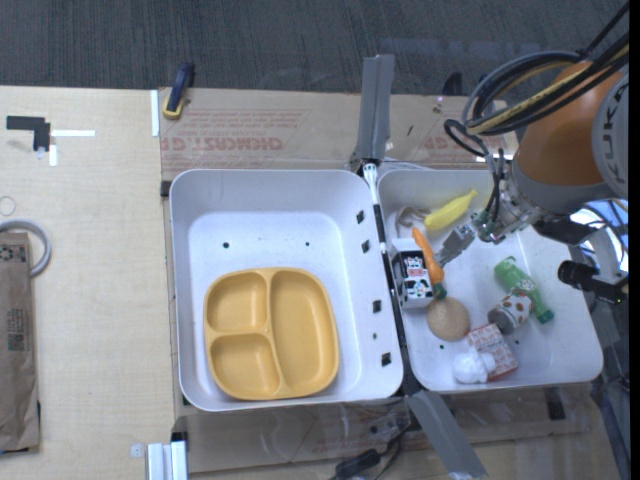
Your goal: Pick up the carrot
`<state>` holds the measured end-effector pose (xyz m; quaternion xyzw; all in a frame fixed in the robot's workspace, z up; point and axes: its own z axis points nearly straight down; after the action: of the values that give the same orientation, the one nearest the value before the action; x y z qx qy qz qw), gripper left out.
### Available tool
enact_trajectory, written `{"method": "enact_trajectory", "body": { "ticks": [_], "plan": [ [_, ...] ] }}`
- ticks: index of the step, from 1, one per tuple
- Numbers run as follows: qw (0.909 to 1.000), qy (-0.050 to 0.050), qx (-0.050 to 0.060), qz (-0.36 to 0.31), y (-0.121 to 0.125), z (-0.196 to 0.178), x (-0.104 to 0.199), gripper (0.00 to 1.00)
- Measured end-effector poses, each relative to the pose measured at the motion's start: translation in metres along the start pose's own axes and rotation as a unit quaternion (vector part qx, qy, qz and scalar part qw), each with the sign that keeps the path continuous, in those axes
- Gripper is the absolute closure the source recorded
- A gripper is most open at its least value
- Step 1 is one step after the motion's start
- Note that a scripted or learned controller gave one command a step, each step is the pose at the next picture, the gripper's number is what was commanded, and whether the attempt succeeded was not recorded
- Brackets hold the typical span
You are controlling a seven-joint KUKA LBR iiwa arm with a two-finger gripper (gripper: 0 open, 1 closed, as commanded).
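The slim orange carrot (428, 251) lay in the right-hand white bin (585, 368), close against that bin's left wall, its length running from far-left to near-right. And there was the gripper (455, 244), reaching in from the right just beside the carrot's right flank, low over the bin floor — whether it was spread or pressed together could not be made out from this angle, and nothing showed the carrot caught in it. Just beyond the carrot, toward the far wall, sat a yellow banana-shaped toy (449, 209), tilted with its right end farther away. On the near side of the carrot's lower tip stood a small black-and-white carton (415, 276), right up against the divider between the bins. Nearer still rested a round tan ball (448, 319). To the right of that, a green bottle-shaped toy (523, 288) lay at a slant, with a small red-and-white packet (494, 349) and a white lump (469, 368) in the near part of the bin. Above it all, the grey arm with its orange band (560, 133) came in from the far right. Over in the left white bin (200, 208), a yellow three-compartment plastic plate (270, 333) sat in the near half. Both bins stood on the pale tabletop (90, 268).
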<state>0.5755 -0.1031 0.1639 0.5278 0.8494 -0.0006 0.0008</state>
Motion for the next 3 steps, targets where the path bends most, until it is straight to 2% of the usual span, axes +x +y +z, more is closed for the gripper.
{"method": "enact_trajectory", "body": {
  "ticks": [1,2,3],
  "plan": [
    [0.9997,-0.007,-0.009,-0.021,0.02,0.05,-0.013,0.0],
    [0.9971,0.0,0.0,0.077,-0.033,-0.016,0.001,0.0],
    [0.998,0.0,0.001,0.063,0.015,0.012,-0.021,0.0]
  ]
}}
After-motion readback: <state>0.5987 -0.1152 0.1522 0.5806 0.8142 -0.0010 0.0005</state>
